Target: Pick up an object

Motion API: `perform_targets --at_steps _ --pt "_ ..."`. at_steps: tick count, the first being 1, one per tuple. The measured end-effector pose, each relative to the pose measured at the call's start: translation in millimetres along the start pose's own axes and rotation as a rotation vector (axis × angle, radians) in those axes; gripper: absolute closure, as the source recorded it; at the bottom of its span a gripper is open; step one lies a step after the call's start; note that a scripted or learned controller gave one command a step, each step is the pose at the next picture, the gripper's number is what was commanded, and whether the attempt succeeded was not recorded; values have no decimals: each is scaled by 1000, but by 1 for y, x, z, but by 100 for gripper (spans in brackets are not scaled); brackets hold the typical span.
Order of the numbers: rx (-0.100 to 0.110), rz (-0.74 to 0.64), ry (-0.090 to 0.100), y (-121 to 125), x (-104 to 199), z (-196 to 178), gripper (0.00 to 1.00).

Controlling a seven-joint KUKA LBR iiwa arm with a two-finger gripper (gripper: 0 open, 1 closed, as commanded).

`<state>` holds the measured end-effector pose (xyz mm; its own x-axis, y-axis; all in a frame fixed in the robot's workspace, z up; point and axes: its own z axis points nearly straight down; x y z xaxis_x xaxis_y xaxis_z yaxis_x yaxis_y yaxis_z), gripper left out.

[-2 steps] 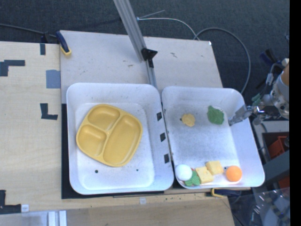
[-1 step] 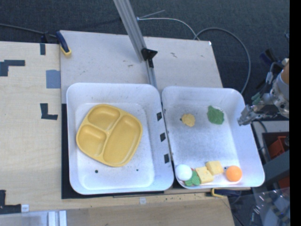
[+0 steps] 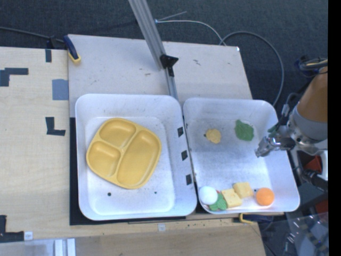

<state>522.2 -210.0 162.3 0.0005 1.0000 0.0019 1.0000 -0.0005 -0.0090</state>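
The right bin (image 3: 234, 167) holds several small objects. A green lump (image 3: 244, 130) lies near its far right and a small tan piece (image 3: 213, 136) sits at its far middle. Along the near edge lie a white ball (image 3: 208, 195), a green piece (image 3: 218, 206), two yellow blocks (image 3: 236, 194) and an orange ball (image 3: 265, 197). My gripper (image 3: 265, 147) hangs over the bin's right side, just below and right of the green lump, with nothing seen between its fingers.
The left bin (image 3: 128, 153) holds a yellow compartment plate (image 3: 124, 152). A metal pole (image 3: 148, 25) slants over the bench at the back. Cables (image 3: 250, 36) trail behind the right bin.
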Motion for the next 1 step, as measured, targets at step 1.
perform_targets --at_steps 1 --pt "-2 -1 1 -35 30 19 100"
